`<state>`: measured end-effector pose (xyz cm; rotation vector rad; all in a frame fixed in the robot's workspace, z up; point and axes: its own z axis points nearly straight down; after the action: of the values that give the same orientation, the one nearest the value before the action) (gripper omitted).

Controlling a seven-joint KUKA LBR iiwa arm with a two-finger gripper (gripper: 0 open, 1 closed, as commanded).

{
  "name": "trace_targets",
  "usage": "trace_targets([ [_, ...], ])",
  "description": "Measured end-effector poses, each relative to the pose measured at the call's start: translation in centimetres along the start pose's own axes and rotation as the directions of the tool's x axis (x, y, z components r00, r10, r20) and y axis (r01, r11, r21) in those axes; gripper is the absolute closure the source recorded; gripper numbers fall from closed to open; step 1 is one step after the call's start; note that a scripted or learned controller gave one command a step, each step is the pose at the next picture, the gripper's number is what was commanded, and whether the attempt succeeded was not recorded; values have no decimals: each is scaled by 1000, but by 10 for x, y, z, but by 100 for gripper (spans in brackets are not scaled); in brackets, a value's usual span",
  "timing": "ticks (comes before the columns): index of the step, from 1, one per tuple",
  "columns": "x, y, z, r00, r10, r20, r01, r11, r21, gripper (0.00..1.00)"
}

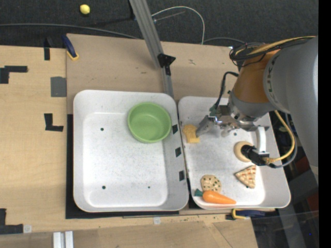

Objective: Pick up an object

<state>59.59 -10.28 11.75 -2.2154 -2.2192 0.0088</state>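
Yellow block (191,134) lying at the far left of the right bin (274,198), just beside the wall shared with the left bin (83,138). Most likely the target, judging from the approach. Gripper (203,127) low over the right bin, tip just right of the block, touching or nearly so; cannot tell which. Jaws: cannot tell whether open or closed, too small and dark against the speckled floor. Nothing visibly held between them. Block resting on the bin floor, not lifted.

Progress, as a judgement: reach about done, grasp not confirmed, lift entirely left. Task not complete.

Other candidates in the right bin, all untouched: round beige piece (242,150) to the right under the wrist, pizza slice (247,176) nearer, cookie (210,182) and carrot (218,198) along the near edge.

Left bin holding a green bowl (149,122) at its far right. Arm (258,84) with orange band entering from the right, cables looped over it. Bins on a wooden tabletop (31,154); small yellow ball (85,9) far off on the dark floor.
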Motion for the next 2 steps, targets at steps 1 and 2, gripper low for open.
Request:
trace_targets([
  [1,-1,5,21,1000,1,0,-1,1000,-17,0],
  [2,0,5,10,1000,0,1,0,1000,-21,100],
])
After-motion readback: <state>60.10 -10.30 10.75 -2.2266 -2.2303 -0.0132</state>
